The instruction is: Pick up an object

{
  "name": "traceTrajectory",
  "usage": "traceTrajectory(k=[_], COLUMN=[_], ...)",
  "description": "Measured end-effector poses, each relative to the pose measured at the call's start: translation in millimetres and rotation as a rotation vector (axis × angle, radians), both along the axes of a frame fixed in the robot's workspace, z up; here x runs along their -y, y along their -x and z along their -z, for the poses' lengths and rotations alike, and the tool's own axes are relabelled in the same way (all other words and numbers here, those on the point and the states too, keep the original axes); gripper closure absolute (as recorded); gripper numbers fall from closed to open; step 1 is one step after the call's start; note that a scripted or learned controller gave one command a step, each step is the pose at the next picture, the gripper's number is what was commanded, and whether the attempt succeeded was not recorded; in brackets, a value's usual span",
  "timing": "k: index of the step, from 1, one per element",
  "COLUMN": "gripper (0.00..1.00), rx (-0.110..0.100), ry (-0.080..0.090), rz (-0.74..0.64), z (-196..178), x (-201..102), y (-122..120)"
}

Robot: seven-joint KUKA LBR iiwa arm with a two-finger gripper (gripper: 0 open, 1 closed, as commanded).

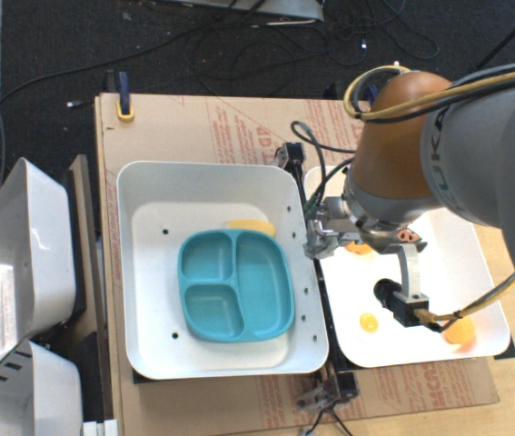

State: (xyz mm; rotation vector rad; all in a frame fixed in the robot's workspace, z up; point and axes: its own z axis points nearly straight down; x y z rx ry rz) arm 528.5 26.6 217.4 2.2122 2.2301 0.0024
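Arm (475, 153) reaches in from the right, with the wrist low over the far-left part of the right bin (461, 252). Gripper (357, 236) sits under the wrist, close to the wall shared with the left bin (148, 182). The wrist hides it from above, so I cannot tell whether it is spread or closed. Nothing is seen held.

Right bin:
- Orange scrap (360, 249) lies on the bin floor at the gripper's near edge, partly tucked beneath it. The visible part is a short strip with its long axis across the view, left to right. Cannot tell whether it touches the gripper.
- Small yellow piece (369, 322) is nearer the camera, roughly in line with the gripper and well apart from it. It looks roundish, with no clear axis.
- Orange lump (460, 331) sits by the near-right corner, farthest from the gripper. It is also rounded.

Left bin:
- Teal plate (236, 284) lies flat in the middle, turned slightly off square to the bin walls. It has three compartments. The long one runs along its right side from far to near, and the two smaller ones are stacked on its left. It lies left of the gripper, across the shared wall.
- Pale yellow thing (250, 228) shows at the plate's far edge, partly hidden by it. The visible part is a sliver running left to right.

Both bins sit on a cardboard-topped bench (203, 125).
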Motion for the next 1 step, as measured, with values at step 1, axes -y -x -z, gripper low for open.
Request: traceTrajectory(k=[1], gripper=[1.0], rx=[-0.002], ry=[0.0], rz=[-0.001], z=[6.2], x=[-52.8], y=[-2.9])
